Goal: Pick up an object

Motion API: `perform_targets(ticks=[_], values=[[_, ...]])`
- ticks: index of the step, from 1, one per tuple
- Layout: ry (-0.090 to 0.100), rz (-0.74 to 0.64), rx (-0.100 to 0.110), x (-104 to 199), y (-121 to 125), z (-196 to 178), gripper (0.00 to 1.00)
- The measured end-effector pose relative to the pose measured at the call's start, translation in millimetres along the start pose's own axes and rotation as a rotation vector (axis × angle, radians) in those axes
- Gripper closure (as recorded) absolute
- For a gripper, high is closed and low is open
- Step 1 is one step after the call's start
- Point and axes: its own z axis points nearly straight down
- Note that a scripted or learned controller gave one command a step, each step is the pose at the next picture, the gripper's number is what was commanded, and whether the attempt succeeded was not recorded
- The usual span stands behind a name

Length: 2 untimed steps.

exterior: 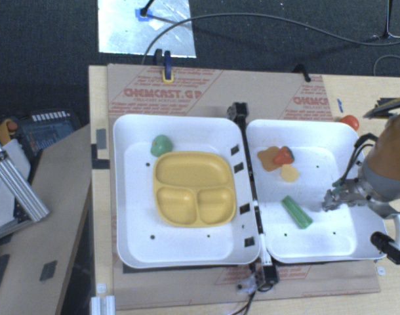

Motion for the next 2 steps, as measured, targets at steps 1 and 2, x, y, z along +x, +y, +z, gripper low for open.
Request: perform_targets(ticks=[1,2], values=[[-0.002,-0.002,-0.004,-5,-3,-62,1.00],[-0.001,-0.004,-0.005,1,5,-122,1.00]])
